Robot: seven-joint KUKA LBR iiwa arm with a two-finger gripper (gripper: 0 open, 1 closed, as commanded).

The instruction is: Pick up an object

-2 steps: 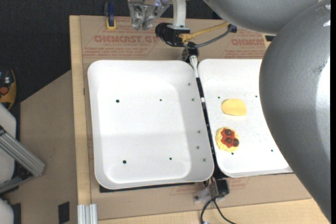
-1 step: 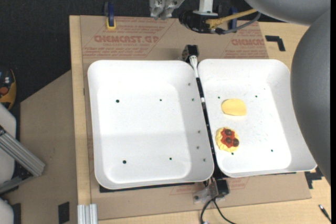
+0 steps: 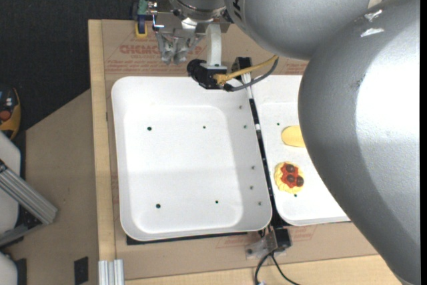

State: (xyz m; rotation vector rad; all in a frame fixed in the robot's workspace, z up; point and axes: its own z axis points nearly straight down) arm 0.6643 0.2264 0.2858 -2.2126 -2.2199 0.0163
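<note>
Two objects in the right bin (image 3: pixel 313 215): plain yellow piece (image 3: pixel 292 136), long axis roughly left-right, right end cut off by the arm (image 3: pixel 360 77); round yellow piece with red topping (image 3: pixel 289 177) just below. Gripper (image 3: pixel 175 50) beyond the left bin (image 3: pixel 133 143), grip state impossible to tell.

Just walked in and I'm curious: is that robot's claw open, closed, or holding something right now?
Gripper: cannot be told; it hangs above the bench beyond the far edge of the left shallow white bin.
</note>
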